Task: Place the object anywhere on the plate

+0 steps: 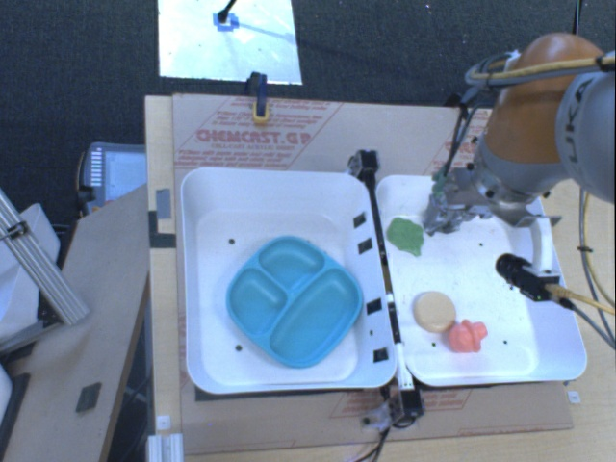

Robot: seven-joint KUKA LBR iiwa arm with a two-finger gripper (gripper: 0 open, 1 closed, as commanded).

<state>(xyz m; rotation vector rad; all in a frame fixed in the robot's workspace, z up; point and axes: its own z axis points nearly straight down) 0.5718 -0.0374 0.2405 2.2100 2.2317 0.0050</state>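
Your surface (pixel 164 287) carries two shallow white bins side by side. Left bin (pixel 207 258): a blue divided plate (pixel 294 299) with three compartments, lying flat near the bin's middle, nothing on it.

Right bin (pixel 558 354): your arm (pixel 539 104), grey with an orange band, reaches in from the right and hangs over the bin's far-left part. Its end effector (pixel 443 215) sits low there, just right of a green object (pixel 406 236); you cannot tell whether it touches the object.

The green object lies on the bin floor close to the divider between the bins. Nearer the front you have a tan round disc (pixel 434 311) and, just to its right, a pink-red lumpy object (pixel 467 336), the two nearly touching. All three sit in the right bin, well apart from the plate.
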